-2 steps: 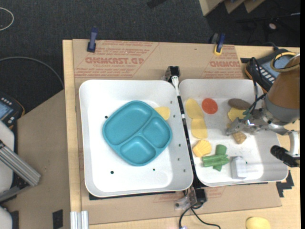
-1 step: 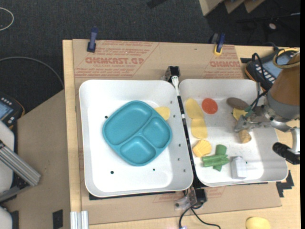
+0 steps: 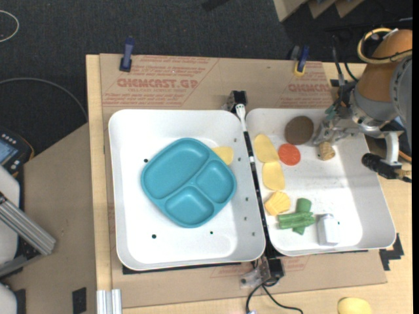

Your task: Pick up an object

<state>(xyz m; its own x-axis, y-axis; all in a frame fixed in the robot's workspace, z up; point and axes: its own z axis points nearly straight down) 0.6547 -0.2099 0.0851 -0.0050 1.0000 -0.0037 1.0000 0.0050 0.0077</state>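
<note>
Gripper [image 3: 325, 136]: at about 1 o'clock in the right bin [image 3: 373, 208], low over the floor — finger spread cannot be told.
Tan lump [image 3: 325, 151]: just below the gripper, touching or nearly so.
Brown disc [image 3: 299, 129]: at the gripper's 9 o'clock, close by.
Red round piece [image 3: 289, 154]: at the disc's 6 o'clock.
Yellow pieces [image 3: 268, 162]: down the bin's 9 o'clock wall.
Green toy [image 3: 296, 217]: 6 o'clock, beside a grey block [image 3: 325, 228].
Left bin [image 3: 131, 234]: holds a blue divided plate [image 3: 188, 182] — a yellow piece [image 3: 223, 154] at its 2 o'clock.
</note>
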